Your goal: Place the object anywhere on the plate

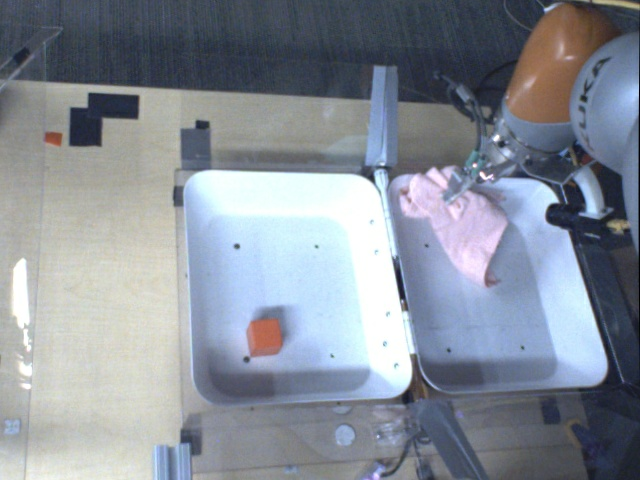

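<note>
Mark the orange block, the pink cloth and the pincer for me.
orange block (265, 337): camera view, its top face.
pink cloth (465, 233): camera view, middle of the draped fabric.
pincer (470, 176): camera view, between its fingertips at the cloth's upper edge.

You see soft pink cloth, smooth white bins, probably plastic, on a matt wooden bench.

Pale wooden bench — dark ribbed floor behind.

Grey arm; orange band; thin cables; small metal hand.
</note>
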Controlling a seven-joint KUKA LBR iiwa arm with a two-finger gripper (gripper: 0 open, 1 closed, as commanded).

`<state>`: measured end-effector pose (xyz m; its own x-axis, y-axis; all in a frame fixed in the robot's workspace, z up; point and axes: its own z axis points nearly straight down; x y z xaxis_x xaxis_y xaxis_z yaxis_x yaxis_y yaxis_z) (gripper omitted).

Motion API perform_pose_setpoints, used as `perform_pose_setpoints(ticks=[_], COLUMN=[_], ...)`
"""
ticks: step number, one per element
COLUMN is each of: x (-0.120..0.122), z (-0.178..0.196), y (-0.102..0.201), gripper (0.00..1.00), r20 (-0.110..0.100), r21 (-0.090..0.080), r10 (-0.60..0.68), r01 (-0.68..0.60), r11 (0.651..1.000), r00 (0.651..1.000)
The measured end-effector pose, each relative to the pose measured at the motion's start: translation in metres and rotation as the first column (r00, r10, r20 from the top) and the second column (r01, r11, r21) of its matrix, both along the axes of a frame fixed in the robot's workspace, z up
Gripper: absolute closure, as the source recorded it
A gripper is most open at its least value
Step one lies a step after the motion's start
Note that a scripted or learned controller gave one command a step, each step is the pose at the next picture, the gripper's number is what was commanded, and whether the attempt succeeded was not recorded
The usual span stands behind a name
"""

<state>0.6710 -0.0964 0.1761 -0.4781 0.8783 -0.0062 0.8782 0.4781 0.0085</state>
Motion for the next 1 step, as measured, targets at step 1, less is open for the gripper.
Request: perform_pose_setpoints(ticks=[1], x=[0.0029], z=[0.0515], y=[0.0018], gripper=[1.00], r20=[0.002], r21=[0.000], r10=[0.006], r01=[-0.006], r11=[1.000], r00=[1.000])
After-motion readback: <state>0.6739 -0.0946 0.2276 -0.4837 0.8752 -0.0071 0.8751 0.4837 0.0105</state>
